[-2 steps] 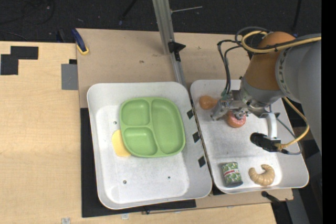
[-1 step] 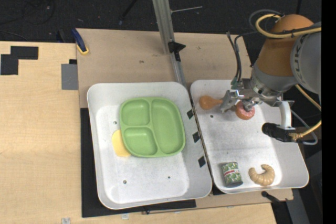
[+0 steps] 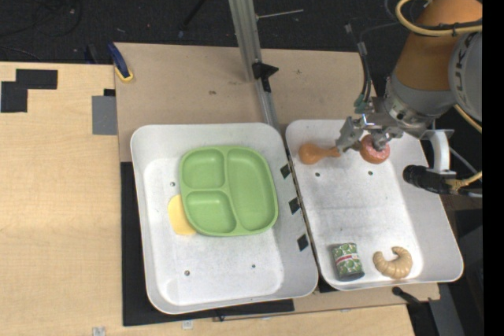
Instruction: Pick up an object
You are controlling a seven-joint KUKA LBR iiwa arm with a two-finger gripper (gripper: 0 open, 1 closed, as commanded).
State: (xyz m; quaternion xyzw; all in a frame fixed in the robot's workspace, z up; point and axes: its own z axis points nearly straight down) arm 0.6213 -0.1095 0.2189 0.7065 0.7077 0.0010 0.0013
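Note:
My gripper (image 3: 365,136) hangs low over the back of the right bin (image 3: 425,244), below the orange wrist band. A pink round object (image 3: 376,153) lies right under it, partly hidden by the gripper, and I cannot tell whether they touch. An orange-brown drumstick-shaped piece (image 3: 314,153) lies just left of the gripper on the bin floor. At the bin's front lie a small green can (image 3: 346,260) and a tan croissant (image 3: 394,263).
The left bin (image 3: 157,264) holds a green divided plate (image 3: 229,190) with a yellow piece (image 3: 179,217) tucked under its left edge. A metal post (image 3: 246,35) rises behind the bins. A black part of the arm (image 3: 429,179) overhangs the right bin's right edge.

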